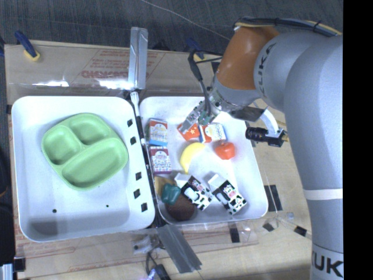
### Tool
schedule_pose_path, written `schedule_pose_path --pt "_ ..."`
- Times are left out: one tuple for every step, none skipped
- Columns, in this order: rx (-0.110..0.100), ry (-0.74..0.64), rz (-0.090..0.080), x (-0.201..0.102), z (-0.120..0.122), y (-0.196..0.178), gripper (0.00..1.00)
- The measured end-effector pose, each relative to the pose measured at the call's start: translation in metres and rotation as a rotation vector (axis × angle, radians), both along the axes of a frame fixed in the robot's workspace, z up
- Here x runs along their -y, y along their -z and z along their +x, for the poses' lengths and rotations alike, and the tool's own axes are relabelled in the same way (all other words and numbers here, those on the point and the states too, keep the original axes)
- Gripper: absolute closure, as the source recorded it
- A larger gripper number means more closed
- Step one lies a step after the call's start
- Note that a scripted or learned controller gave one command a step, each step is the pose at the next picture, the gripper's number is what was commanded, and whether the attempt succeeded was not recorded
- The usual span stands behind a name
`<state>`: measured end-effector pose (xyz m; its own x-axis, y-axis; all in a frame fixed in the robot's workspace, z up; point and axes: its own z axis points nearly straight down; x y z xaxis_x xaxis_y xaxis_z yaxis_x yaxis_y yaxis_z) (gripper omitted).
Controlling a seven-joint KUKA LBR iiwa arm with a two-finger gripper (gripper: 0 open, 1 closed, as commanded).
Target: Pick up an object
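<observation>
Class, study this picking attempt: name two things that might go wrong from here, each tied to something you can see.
1. The gripper sits over tightly packed items: the red carton touches the orange-and-white carton, so a grasp may nudge or drag a neighbour.
2. The banana and tomato lie just below; a pushed carton could roll them.

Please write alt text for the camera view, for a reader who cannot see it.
The gripper hangs over the right bin, above a red carton near a banana, a tomato and two cow-patterned cartons. The left bin holds a green divided plate.
</observation>
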<state>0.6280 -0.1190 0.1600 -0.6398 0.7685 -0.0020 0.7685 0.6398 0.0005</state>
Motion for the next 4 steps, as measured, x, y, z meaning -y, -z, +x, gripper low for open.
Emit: schedule_pose_path --pt "0.002 0.019 0.002 -0.063 -0.023 -0.049 1.0" --pt "0.001 0.248 0.0 -0.073 0.028 -0.115 1.0" --pt "0.0 -0.083 -0.001 -0.042 0.029 -0.132 1.0" --pt "-0.006 -0.418 0.001 0.003 0.007 -0.071 1.0"
